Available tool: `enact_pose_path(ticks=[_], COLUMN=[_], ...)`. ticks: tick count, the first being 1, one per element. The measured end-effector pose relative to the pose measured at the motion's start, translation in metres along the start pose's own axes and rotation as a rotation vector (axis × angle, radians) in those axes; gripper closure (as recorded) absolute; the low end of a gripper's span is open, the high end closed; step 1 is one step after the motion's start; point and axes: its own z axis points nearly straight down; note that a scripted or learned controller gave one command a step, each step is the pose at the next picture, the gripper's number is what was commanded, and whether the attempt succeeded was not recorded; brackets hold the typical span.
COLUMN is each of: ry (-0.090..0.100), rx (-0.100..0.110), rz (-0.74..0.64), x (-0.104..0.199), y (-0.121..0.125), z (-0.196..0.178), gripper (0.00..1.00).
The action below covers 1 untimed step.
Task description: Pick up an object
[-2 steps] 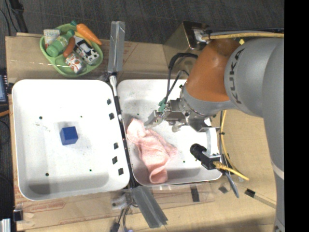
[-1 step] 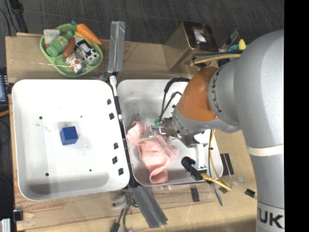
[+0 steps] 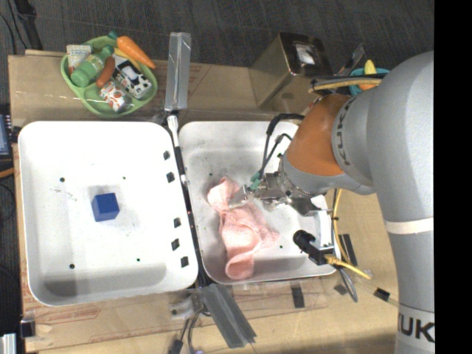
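Reaching in from the right of the pink cloth [image 3: 242,231], the grey arm [image 3: 383,139] bends down over the right bin [image 3: 221,135], its orange band [image 3: 317,142] up and to the right of the cloth. The gripper [image 3: 254,190] sits low at the cloth's upper right edge, just beside the folds. The slanted view does not show whether it touches the fabric. Whether the gripper is apart or closed cannot be told either, and nothing can be seen held in it.

The cloth lies crumpled on the floor of the right bin. One lobe is up near the gripper, and a longer rolled part runs down toward the bin's near wall.

Left of the cloth, across the wall shared by the two bins, a blue cube [image 3: 105,206] stands alone on the floor of the left bin [image 3: 88,153], well apart from the cloth.

Far up and to the left of the cloth, outside both bins, a green bowl [image 3: 87,102] holds small toy items, among them an orange carrot [image 3: 133,50]. Above the cloth, beyond the bin's far wall, a tan box [image 3: 284,68] rests on the bench.
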Motion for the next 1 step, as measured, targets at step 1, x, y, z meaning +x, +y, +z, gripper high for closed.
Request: enact_pose_path(ticks=[1], ry=[-0.001], rx=[0.000], rz=[-0.232], x=[0.0610], y=[0.0586], z=[0.0010], gripper=[0.00])
